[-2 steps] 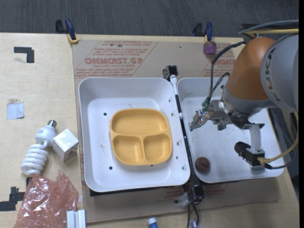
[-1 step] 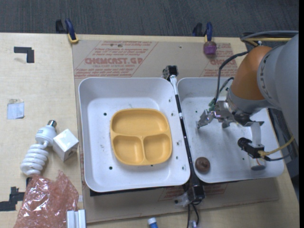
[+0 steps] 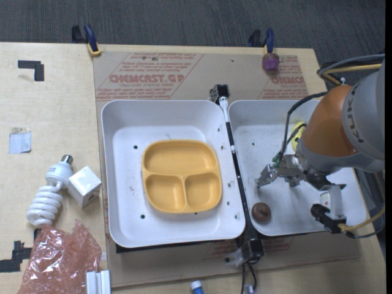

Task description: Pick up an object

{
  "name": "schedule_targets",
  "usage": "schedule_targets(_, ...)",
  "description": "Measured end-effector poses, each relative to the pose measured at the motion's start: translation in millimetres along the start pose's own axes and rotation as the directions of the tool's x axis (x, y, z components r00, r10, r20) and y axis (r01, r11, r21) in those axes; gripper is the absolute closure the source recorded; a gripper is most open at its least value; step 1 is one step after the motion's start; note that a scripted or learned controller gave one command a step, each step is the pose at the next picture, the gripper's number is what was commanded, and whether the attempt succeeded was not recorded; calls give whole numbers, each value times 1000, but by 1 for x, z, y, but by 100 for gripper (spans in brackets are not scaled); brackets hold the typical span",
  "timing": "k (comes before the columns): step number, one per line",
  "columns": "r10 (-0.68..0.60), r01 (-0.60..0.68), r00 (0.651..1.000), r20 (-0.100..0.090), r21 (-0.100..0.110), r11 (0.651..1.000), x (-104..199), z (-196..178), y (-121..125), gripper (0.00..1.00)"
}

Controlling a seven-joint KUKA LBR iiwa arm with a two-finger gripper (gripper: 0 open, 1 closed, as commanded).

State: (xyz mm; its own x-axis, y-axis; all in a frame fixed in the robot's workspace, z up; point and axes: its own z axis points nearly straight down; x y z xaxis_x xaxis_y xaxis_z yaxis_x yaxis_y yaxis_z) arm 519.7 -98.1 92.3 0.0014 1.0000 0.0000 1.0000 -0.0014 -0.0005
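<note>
A small round brown object lies near the front left corner of the right bin. My gripper hangs low over that bin's floor, left of centre, a short way behind the brown object and apart from it. I see nothing held in it. The grey arm with its orange band reaches in from the right and covers much of the bin's right half. A yellow-green bit peeks out from behind the arm. In the left bin lies a yellow divided plate.
Outside the bins, on the left of the bench, are a spiral light bulb, a white cube and crumpled pink plastic. A purple clamp sits at the back. A black ridge divides the two bins.
</note>
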Motion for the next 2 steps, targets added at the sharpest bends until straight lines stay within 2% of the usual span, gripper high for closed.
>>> schedule_targets(1,1,-1,1000,1,-2,1000,-1,-10,1,100)
schedule_targets(2,-3,3,1000,1,-1,1000,-12,-43,47,100)
